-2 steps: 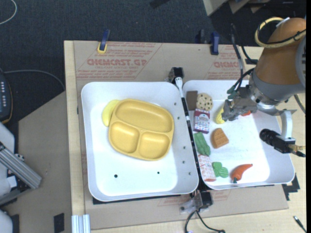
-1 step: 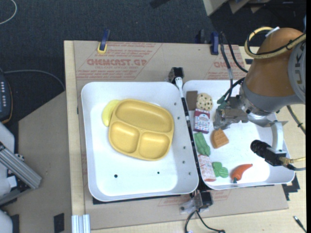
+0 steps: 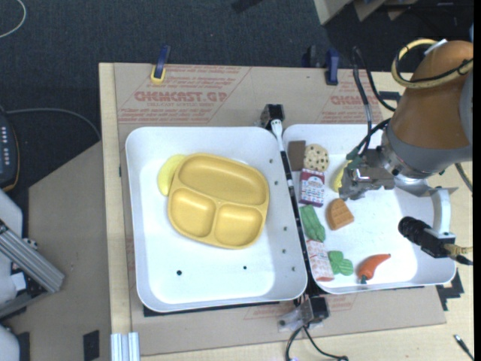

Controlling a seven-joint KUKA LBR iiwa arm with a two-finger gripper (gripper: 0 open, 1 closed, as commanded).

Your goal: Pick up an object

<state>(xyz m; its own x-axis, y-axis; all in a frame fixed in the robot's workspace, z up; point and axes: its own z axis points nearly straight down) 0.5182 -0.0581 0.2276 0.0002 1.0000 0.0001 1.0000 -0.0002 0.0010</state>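
The grey two-finger gripper hangs low over the right shallow white bin; whether it is parted or closed cannot be told. Just below it lies an orange bread-shaped toy, apart from it. Left of it sits a chocolate-chip cookie. Farther left, a yellow compartment tray rests in the left white bin.

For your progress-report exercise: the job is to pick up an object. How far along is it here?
Done: the arm has reached over the right bin. In hand: nothing visibly; the hand sits low beside the orange piece. Left: lifting something, since the cookie, red pepper and other items lie on the bin floor.
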